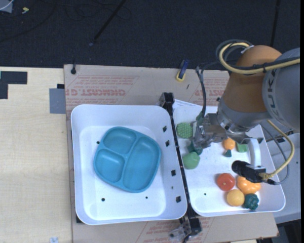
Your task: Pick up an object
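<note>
Gripper (198, 138) low in the right bin (273, 206), among small toy foods.
A green ball (191, 160) lies just below the gripper, a bumpy green piece (184, 130) just beside it toward the divider; whether either is held, or how the gripper is set, I cannot tell. The ball looks light, smooth and prone to roll, so take it across its middle.

Divided plate (127, 158) in left bin (86, 116)

Dark carpet floor (116, 24) beyond pale wooden bench (25, 161).
</note>
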Robot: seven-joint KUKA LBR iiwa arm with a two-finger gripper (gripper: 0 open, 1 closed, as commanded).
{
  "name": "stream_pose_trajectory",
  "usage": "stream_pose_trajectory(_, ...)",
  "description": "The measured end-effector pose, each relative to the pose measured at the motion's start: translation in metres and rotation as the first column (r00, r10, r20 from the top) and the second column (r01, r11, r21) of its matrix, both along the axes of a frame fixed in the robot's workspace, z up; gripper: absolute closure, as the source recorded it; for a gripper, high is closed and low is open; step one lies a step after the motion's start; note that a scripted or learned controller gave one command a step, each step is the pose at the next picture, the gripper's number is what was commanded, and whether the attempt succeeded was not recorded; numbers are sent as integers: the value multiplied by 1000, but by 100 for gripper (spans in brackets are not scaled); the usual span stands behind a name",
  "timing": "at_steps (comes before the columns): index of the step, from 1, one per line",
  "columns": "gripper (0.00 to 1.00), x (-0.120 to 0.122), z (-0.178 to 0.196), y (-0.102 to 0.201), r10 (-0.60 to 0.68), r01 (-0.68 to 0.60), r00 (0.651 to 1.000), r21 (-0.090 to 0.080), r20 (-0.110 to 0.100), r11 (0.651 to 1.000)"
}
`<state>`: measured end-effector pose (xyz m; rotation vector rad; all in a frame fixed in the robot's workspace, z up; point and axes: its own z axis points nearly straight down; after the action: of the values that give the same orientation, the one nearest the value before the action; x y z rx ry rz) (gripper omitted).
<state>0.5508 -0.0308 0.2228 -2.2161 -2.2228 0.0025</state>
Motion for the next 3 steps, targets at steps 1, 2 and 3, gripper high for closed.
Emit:
stream_pose_trajectory(1, 100, 12, -6, 0, 1, -1, 1000, -1, 0, 1000)
stream_pose_trajectory(2, 100, 17, -1, 1, 1, -1, 1000, 0, 0, 1000)
stream_pose_trajectory(3, 100, 15, 2, 5, 1, -1, 1000, 0, 0, 1000)
